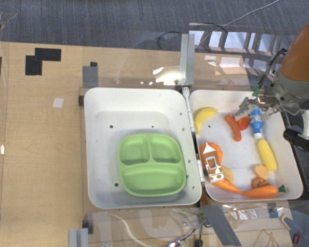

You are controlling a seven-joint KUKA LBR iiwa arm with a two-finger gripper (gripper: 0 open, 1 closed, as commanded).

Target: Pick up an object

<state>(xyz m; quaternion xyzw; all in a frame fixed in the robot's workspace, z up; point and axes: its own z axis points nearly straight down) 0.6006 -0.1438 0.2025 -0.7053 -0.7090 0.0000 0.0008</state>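
Approach step: gripper (pixel 253 108) poised over sausage (pixel 234 127) and bottle (pixel 256 123), fingers seemingly spread, pinching nothing. Next: choosing one, descending squarely, closing.

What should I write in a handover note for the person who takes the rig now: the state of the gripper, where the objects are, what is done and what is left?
Gripper: hovering over the back of the right bin, above the small blue and white bottle and next to the red sausage. Nothing is visibly held between its fingers.
Right bin also holds: banana, corn cob, orange and white carton, two carrots along the front edge.
Left bin: green divided plate.
Done: no pick is visible yet.
Left: close on one object, probably the bottle or the sausage, and lift it.
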